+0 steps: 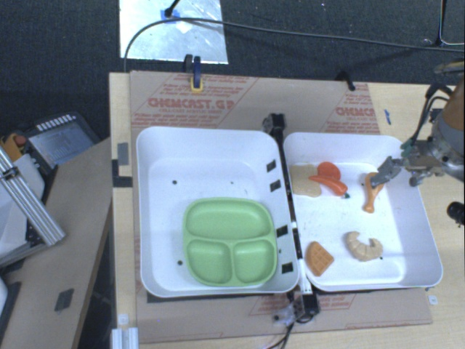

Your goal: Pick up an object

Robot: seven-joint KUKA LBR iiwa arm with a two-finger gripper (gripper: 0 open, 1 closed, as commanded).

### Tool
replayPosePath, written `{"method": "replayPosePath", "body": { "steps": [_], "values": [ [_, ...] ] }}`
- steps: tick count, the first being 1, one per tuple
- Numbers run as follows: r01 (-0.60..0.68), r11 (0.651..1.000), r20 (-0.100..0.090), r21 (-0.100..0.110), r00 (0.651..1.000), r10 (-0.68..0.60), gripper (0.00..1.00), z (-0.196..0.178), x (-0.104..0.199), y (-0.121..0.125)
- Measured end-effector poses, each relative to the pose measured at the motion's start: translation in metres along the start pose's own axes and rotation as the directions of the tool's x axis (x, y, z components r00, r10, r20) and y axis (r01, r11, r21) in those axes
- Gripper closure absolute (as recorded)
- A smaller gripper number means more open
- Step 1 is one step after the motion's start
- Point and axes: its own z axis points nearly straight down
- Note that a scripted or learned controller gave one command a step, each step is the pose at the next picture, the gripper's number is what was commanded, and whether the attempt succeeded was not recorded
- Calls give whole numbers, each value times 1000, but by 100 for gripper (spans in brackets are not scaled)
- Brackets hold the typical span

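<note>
The right bin (414, 224) holds several small items. A red and orange pepper-like piece (330, 179) lies at its back left, next to a pale beige piece (305, 187). An orange carrot-like stick (371, 193) lies near the back right. A tan curled piece (363, 246) and an orange waffle-like square (318, 257) rest near the front. My gripper (392, 169) hangs over the bin's back right part, just right of and above the stick's upper end. Whether it touches the stick is unclear.
The left bin (156, 195) bears a green three-compartment plate (229, 240) toward its front. A black divider with clips (285, 209) runs between the bins. The grey arm (443, 147) comes in over the right bin's right rim. Cables cross the dark floor behind.
</note>
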Motion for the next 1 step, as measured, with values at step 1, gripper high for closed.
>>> {"method": "replayPosePath", "body": {
  "steps": [1],
  "values": [
    [3, 1000, 2, -12, 1000, -3, 0, -7, 1, 3]
  ]
}}
